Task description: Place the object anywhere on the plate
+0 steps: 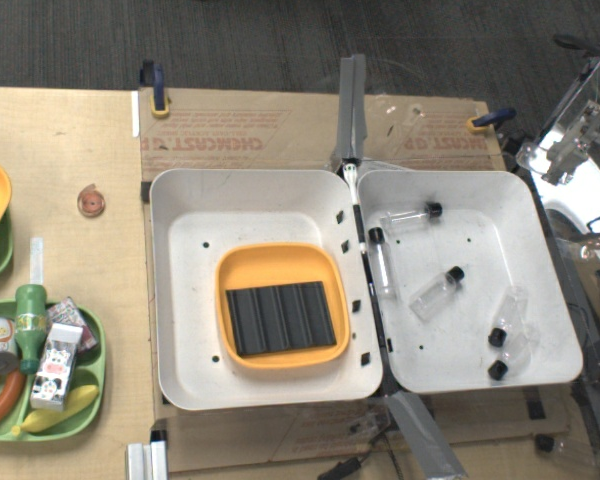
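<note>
In the left bin (175,298) an orange plate (280,258) sits a little toward the near edge, and a dark ribbed pad (282,318) lies flat on it, covering most of its middle. By that look the task's object is already resting on the plate, though I cannot be sure this pad is the thing meant; if it is, the placing step is done and what remains is only to keep clear of it. If one of the clear vials (435,293) in the right bin (540,228) is meant instead, the next move calls for a reach into that bin, a firm pinch on a slippery round body, and a carry across the divider. Those vials are hard to read: their glass nearly vanishes against the white floor, and mostly the black caps (497,337) near the near right corner and along the far wall give them away. At the far right edge of the table a pale metallic piece of the arm (570,133) is cut off by the frame, and I cannot tell whether the end effector is open, closed or gripping anything.
</note>
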`<state>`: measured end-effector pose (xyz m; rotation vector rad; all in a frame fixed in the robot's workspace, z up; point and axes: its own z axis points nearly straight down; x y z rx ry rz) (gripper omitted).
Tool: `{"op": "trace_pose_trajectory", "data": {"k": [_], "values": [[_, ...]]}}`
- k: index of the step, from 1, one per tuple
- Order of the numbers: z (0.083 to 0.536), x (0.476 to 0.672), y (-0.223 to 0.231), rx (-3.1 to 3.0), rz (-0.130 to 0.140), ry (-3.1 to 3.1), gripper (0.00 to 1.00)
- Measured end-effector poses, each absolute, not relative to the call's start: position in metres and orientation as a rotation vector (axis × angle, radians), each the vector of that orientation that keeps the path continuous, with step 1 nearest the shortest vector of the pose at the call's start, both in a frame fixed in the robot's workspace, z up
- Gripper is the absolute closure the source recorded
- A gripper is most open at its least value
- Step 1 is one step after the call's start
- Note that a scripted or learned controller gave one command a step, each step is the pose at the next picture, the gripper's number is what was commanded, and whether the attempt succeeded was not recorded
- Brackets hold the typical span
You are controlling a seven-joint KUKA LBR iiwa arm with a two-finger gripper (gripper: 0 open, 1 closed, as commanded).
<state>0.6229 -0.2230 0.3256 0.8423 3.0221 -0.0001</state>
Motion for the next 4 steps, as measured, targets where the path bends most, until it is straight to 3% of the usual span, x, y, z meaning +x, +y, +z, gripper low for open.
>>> {"op": "trace_pose_trajectory", "data": {"k": [1,2,3,4], "values": [[0.365,0.643,-0.222,0.566,0.0,3.085,1.0],[0.442,0.65,-0.222,0.12,0.0,3.133,1.0],[0.442,0.65,-0.222,0.12,0.0,3.133,0.0],[0.427,0.582,-0.222,-0.302,0.0,3.124,0.0]]}}
